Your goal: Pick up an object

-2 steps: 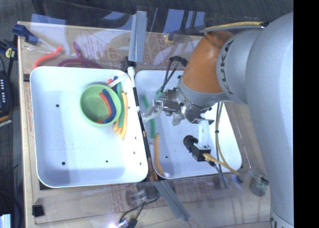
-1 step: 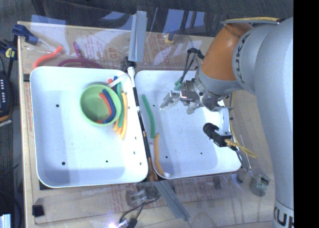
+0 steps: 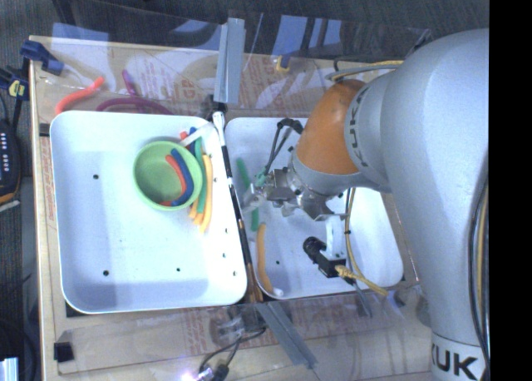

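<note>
My gripper (image 3: 264, 190) hangs low over the left part of the right bin (image 3: 378, 267), under the orange band of the arm (image 3: 328, 134). Just left of it a thin green stick (image 3: 243, 175) lies along the bin's left wall. A small dark piece (image 3: 254, 220) sits right below the gripper, and an orange stick (image 3: 261, 256) lies further toward the front. The arm hides much of this bin's floor. In the left bin (image 3: 108, 238) a green bowl (image 3: 162, 175) holds red and blue curved pieces, with yellow and orange sticks (image 3: 204, 196) along its right side.
A divider rail (image 3: 231, 205) runs between the two bins. A black cable fitting (image 3: 320, 256) with a yellow cable hangs from the arm over the right bin. Pink and orange tubing (image 3: 125, 105) lies on the bench behind the left bin.
</note>
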Available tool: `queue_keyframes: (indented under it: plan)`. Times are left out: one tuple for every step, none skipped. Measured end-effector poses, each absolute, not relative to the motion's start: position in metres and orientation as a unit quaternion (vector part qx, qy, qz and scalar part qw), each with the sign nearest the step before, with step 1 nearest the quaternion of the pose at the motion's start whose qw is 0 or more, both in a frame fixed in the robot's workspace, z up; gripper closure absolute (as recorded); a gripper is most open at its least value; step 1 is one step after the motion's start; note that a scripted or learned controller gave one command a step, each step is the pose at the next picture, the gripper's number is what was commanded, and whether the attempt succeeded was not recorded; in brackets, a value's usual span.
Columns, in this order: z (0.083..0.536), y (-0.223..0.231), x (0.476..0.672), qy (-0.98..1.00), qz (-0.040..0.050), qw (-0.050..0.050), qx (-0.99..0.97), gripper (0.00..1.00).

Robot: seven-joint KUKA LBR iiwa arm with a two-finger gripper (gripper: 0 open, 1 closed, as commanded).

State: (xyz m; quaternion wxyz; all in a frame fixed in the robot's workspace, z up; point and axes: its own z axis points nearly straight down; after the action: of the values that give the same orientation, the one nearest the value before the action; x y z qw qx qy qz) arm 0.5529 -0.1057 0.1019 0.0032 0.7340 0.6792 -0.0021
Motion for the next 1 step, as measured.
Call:
queue_keyframes:
  plan:
    - [0.1701, -0.1592, 0.5781, 0.647, 0.0001, -0.001, 0.763, 0.0]
